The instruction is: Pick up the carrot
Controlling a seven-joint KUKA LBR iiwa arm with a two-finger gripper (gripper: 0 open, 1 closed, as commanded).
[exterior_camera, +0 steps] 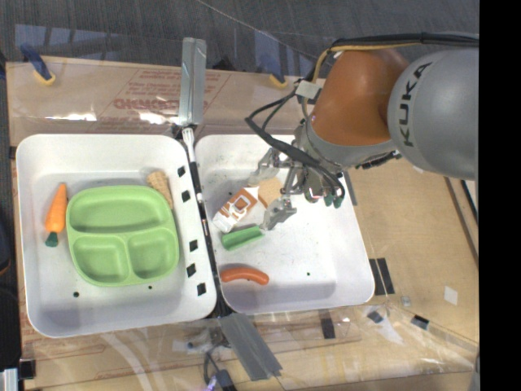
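Observation:
The carrot (55, 213), orange with a green stem end, lies in the left bin (32, 292) between its left wall and the green divided plate (122, 235). My gripper (274, 191) hangs low over the right bin (342, 251), far to the right of the carrot. Its fingers (281, 213) stand open, spread to either side of a tan block (269, 192) that rests on the bin floor. Nothing is lifted.
In the right bin lie a white and brown packet (237, 208), a green piece (242, 237) and a red-orange sausage (244, 276). A tan cone-like piece (160, 185) leans at the green plate's upper right. A ridge (198, 218) divides the bins.

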